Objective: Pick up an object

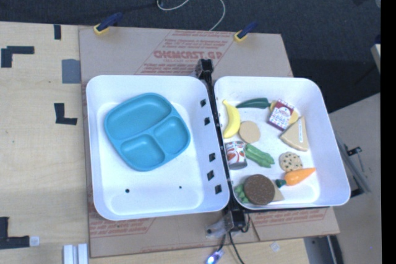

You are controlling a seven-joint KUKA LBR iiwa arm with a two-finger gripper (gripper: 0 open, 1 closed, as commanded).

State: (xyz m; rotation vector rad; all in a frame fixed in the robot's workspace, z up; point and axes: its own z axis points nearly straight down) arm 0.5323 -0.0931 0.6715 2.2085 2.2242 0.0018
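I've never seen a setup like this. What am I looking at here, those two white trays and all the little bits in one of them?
This is one picture, taken by a fixed camera above a workbench, looking down at a slant. Two shallow white bins sit side by side on a cardboard sheet. The left bin holds a blue divided plate. The right bin holds toy food: a banana, a carrot, a small can, a cookie, a wedge like a sandwich half, a small red carton, green vegetable pieces and a dark round patty. A robot arm is meant to reach in and pick up one of these. At this moment every item lies in its bin.
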